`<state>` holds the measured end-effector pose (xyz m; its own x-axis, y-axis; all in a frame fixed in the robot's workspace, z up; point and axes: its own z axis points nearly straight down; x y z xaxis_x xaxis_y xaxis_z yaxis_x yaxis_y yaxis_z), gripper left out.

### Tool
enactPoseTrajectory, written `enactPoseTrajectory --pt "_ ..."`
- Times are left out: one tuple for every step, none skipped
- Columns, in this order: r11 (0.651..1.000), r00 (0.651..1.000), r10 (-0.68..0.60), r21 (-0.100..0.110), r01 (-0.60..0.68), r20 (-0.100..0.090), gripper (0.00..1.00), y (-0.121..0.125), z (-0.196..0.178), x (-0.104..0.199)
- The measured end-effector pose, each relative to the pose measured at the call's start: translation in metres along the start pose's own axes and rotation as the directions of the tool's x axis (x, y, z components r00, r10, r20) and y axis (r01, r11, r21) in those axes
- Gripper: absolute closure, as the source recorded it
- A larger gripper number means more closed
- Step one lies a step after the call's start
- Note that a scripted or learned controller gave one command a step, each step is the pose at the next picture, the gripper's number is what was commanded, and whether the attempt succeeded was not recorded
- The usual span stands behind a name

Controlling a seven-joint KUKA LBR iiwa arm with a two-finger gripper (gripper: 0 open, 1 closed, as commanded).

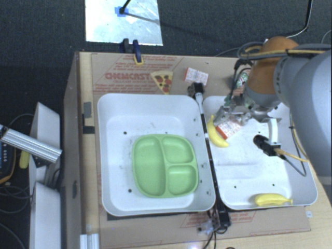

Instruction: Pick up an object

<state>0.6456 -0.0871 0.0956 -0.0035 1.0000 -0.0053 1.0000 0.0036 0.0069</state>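
A single fixed camera looks down at a slant on the worktop (124, 69), framing the left bin (119, 118) and the right bin (249, 175) together.

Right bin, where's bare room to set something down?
The shallow white right bin is bare mid-floor, between the yellow banana by the divider and the yellow banana at the front. Crowded at back: claw and red-and-white carton.

Centre frame, a pale green plate (166, 166) lies in a white left bin (111, 139). The right bin (244, 175), also white, shows a yellow upper banana (215, 134), a yellow lower banana (272, 198) and a red-and-white packet (228, 128). The brown table (104, 66) carries red lettering (127, 77).
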Motion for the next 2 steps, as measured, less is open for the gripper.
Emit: enactPoseTrajectory --pt "1.0 1.0 -0.003 -0.003 0.003 -0.002 1.0 0.001 -0.012 0.001" --pt "1.0 1.0 0.002 0.0 -0.002 -0.002 1.0 -0.024 -0.002 -0.049"
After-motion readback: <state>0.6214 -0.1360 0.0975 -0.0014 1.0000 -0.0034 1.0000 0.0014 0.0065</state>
